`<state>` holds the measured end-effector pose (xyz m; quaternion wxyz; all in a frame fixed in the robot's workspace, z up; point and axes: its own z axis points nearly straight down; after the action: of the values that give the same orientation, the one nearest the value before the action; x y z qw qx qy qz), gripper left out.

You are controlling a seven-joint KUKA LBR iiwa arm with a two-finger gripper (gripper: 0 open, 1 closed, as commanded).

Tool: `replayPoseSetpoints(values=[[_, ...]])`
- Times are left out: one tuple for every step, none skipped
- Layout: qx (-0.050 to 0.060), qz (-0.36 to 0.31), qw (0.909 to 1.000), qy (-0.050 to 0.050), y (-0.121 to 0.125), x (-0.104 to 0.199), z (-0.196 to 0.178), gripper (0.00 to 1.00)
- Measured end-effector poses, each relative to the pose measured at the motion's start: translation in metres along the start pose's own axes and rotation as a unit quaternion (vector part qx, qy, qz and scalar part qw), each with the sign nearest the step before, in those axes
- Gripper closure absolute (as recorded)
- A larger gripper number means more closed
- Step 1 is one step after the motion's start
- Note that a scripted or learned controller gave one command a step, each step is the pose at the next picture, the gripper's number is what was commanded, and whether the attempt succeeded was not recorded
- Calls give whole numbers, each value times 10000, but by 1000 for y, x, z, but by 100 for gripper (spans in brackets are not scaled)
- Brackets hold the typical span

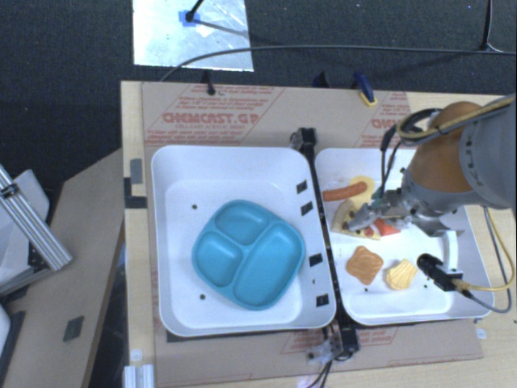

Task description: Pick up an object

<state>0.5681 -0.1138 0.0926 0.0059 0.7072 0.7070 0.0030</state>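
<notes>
While the arm (pixel 464 164) reaches into the right bin (pixel 472 297), its pincer (pixel 365 219) sits low over a pizza slice (pixel 355 217), touching it; whether it is clenched or released I cannot tell. A sausage (pixel 346 191) lies just beside.

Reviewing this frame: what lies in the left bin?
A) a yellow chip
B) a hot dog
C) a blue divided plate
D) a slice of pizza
C: the blue divided plate sits alone inside the left bin, while the food-like items lie in the right bin near the gripper.
</notes>
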Motion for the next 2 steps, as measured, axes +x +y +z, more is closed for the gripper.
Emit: replayPoseSetpoints(values=[[-75,-5,10000,-17,4,0,-14,100],[34,-20,10000,12,10,-8,-61,100]])
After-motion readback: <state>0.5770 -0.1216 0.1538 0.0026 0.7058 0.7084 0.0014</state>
